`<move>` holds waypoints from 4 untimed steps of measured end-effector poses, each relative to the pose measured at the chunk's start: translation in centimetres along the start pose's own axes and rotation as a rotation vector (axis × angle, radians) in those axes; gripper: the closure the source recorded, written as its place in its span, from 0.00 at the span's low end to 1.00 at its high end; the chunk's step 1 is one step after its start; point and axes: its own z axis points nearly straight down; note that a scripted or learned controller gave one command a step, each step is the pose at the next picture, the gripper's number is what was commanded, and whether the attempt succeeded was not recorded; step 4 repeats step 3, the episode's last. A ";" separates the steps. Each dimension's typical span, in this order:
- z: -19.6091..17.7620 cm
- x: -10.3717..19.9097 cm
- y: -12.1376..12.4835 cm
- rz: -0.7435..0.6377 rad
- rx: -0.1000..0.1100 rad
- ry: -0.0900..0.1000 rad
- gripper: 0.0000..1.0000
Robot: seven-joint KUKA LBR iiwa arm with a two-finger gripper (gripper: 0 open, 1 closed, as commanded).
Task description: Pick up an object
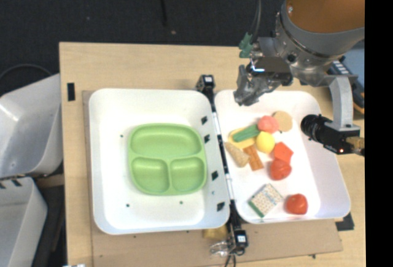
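The step in hand is judged to be the approach: the tool (pixel 249 95) is seen above the far left corner of the right bin (pixel 328 183), and nothing is seen betw. its fingers. Whether they are apart or together cannot be told — they are dark and seen from behind.

The candidates for picking are heaped in the middle of this bin, near the tool but not under it: a green piece (pixel 245 134), a pink ball (pixel 268 123), a tan disc (pixel 283 120), a yellow ball (pixel 265 142), an orange block (pixel 282 151) and a red piece (pixel 279 169). They are touching each other, so a clean grip is made difficult. A small box (pixel 265 199) and a red tomato-like piece (pixel 296 204) lie apart, at the near side — probably easier targets.

For the next move, the tool should be brought over one object, then lowered.

In the left bin (pixel 107 155) a green divided plate (pixel 166 158) is placed; it does not stand in the way. The bin wall at the corner is close to the tool.
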 end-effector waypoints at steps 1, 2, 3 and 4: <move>9.6 -5.2 -0.2 0.012 0.019 -0.005 1.00; 8.6 -3.5 -0.1 0.003 0.010 -0.002 1.00; 3.5 -0.5 -0.1 0.001 0.006 0.000 1.00; 3.5 -0.5 -0.1 0.001 0.006 0.000 1.00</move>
